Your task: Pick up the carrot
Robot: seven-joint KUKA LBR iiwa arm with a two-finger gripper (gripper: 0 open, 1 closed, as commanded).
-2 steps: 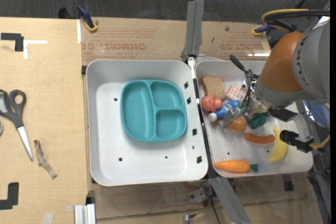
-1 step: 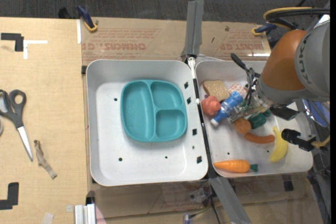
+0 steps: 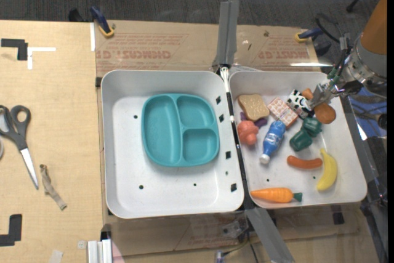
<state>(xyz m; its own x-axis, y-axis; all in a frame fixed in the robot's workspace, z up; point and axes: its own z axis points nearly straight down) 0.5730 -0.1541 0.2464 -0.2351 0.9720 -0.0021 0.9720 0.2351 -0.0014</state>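
The carrot (image 3: pixel 272 195), orange with a green stub at its right end, lies flat along the near wall of the right bin (image 3: pixel 354 132). My gripper (image 3: pixel 321 95) hangs over that bin's far right part. It is well away from the carrot, just above an orange ball (image 3: pixel 325 113) and beside a black-and-white toy (image 3: pixel 299 101). Nothing is visibly held.
The right bin also holds a bread slice (image 3: pixel 253 106), a pink cracker (image 3: pixel 282 110), a pink fruit (image 3: pixel 247 132), a blue bottle (image 3: pixel 273 140), a green pepper (image 3: pixel 305 134), a red sausage (image 3: pixel 304 162) and a banana (image 3: pixel 328 171). A teal divided plate (image 3: pixel 181 130) sits in the left bin. Scissors (image 3: pixel 19 132) lie on the bench at left.
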